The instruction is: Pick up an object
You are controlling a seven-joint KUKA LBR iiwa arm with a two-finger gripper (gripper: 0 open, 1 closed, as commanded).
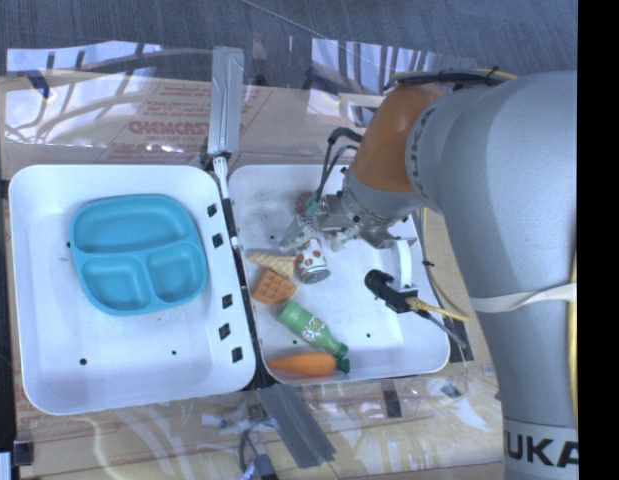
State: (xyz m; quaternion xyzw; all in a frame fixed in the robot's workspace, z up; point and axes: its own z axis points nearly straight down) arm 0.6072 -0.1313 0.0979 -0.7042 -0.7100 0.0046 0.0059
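My gripper [311,224] hangs low over the back middle of the right bin [414,353]. Just in front of it, touching or nearly touching, lies a small white can with red spots [312,262], tilted on its side. Left of the can are a pale cone [268,260] and an orange waffle piece [273,288]. A green bottle [312,329] lies nearer the front, and an orange carrot [303,365] rests against the front wall. The grey arm covers the right side of this bin.
The left bin [39,368] holds a blue divided plate [138,251] in its back half. A ridge with black clips [229,283] separates the two bins. The objects crowd the left half of the right bin.
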